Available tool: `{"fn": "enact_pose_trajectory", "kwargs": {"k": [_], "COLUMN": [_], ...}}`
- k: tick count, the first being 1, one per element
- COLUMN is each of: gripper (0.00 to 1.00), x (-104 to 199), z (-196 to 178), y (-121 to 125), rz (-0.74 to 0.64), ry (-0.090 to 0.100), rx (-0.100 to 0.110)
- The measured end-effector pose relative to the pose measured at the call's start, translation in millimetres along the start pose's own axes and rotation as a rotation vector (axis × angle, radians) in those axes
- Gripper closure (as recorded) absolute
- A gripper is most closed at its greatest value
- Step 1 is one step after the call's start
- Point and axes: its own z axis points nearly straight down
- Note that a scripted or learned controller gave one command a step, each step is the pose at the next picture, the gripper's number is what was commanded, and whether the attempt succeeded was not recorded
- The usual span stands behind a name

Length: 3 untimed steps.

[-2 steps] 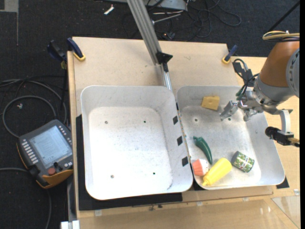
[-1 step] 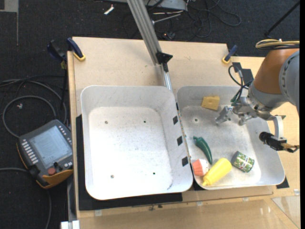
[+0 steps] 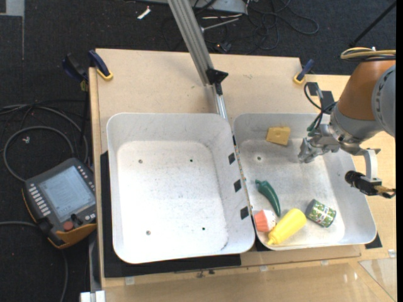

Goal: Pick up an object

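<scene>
The right bin [image 3: 352,231] holds a tan sponge-like block [image 3: 278,135] at its far side, a green pepper-shaped piece [image 3: 269,195] near the middle, a yellow bottle-like object [image 3: 287,226] with a red-and-white piece [image 3: 264,219] beside it at the near left, and a small green can [image 3: 321,212] at the near right. My gripper [image 3: 307,152] hangs over the right bin's far right part, to the right of the tan block and apart from it. Nothing shows between its fingers.
The left bin [image 3: 126,131] lies beside the right one. A metal pole [image 3: 192,30] slants in from the top to the bins' shared edge. Clamps [image 3: 101,65] sit at the bench's far corners. A teach pendant [image 3: 60,197] lies on the floor at left.
</scene>
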Motion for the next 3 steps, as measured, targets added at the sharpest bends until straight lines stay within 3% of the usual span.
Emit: {"fn": "enact_pose_trajectory", "kwargs": {"k": [3], "gripper": [1.00], "x": [1.8], "z": [-150.4], "y": [6.8], "rz": [-0.003], "ry": [-0.001], "rx": [-0.005]}}
